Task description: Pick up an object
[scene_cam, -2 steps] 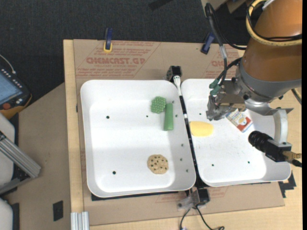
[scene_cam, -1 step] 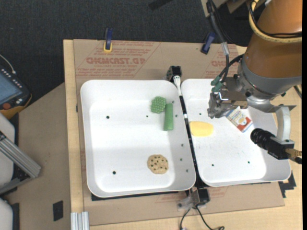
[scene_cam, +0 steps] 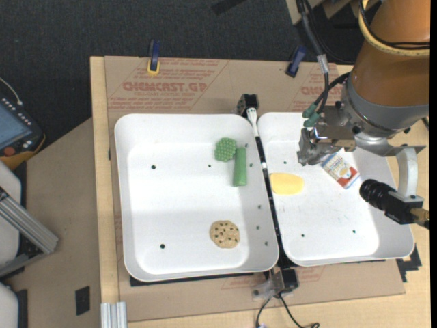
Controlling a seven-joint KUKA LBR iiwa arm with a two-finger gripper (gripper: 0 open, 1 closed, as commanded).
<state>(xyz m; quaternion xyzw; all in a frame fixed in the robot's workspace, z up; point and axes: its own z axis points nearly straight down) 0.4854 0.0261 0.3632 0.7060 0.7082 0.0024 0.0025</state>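
Ref. landmark: bin divider (scene_cam: 263, 183).

1. Near, left of divider: cookie (scene_cam: 224, 234), loose.
2. Just right of divider: yellow piece (scene_cam: 287, 183), flat, unobstructed; likely pick target.
3. Farther right: small packet (scene_cam: 339, 170), partly under wrist.
4. Gripper (scene_cam: 311, 150) poised above yellow piece; open/closed state cannot be determined.
5. Far, left of divider: green broccoli toy (scene_cam: 233, 158).

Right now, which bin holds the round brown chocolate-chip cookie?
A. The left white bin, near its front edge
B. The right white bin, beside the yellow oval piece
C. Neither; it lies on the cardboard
A: the round brown chocolate-chip cookie lies in the left white bin, toward its front edge, below the green brush-shaped piece.
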